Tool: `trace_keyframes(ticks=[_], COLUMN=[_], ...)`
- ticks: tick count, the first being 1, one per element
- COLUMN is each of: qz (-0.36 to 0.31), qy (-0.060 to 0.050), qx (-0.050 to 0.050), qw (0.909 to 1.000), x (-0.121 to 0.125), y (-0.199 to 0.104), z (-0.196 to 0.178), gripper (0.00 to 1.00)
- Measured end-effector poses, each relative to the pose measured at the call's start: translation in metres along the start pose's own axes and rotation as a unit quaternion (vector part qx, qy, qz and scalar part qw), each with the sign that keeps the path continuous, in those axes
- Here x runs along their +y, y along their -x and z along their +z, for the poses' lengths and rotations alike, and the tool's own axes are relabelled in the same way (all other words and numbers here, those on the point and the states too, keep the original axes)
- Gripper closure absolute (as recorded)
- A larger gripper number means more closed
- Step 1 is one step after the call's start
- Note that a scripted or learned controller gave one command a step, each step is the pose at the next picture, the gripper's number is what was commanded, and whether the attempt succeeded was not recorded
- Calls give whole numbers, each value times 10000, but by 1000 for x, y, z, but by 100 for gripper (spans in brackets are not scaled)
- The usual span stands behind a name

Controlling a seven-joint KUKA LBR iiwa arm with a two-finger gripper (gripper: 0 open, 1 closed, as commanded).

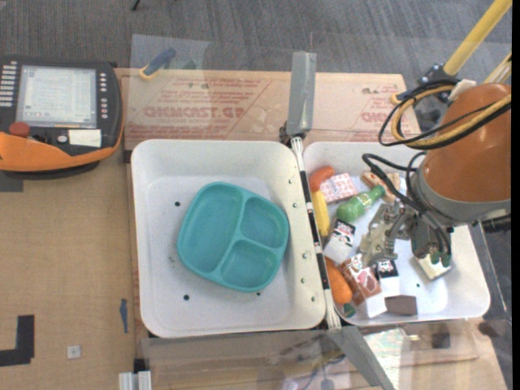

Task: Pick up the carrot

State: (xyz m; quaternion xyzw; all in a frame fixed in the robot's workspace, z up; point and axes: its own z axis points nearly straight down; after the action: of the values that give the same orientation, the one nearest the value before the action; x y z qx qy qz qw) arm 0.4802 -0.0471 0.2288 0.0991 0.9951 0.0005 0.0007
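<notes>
Carrot (pixel 339 283): orange, lying at the seven-o'clock corner of the right bin (pixel 467 299) against the divider wall, long axis running roughly from eleven to five o'clock, green end toward five; partly covered by a small packet. Right bin also holds a green bottle (pixel 360 205), a yellow corn cob (pixel 321 214) and small cartons. Left bin (pixel 154 242) holds a teal three-compartment plate (pixel 233 236). Gripper (pixel 390 234): over the clutter at the right bin's centre; finger spread cannot be told.

Teal tray (pixel 233 236) in white bin (pixel 154 218); orange carrot (pixel 339 283); green bottle (pixel 360 204).
</notes>
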Motion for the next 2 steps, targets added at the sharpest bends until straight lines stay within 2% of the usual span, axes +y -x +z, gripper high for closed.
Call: trace_keyframes(ticks=[1, 2], qz=[-40, -1082], qy=[4, 4], qx=[-25, -35], qw=[10000, 9941], x=[15, 37], y=[-2, -6], z=[-25, -32], gripper=[100, 100])
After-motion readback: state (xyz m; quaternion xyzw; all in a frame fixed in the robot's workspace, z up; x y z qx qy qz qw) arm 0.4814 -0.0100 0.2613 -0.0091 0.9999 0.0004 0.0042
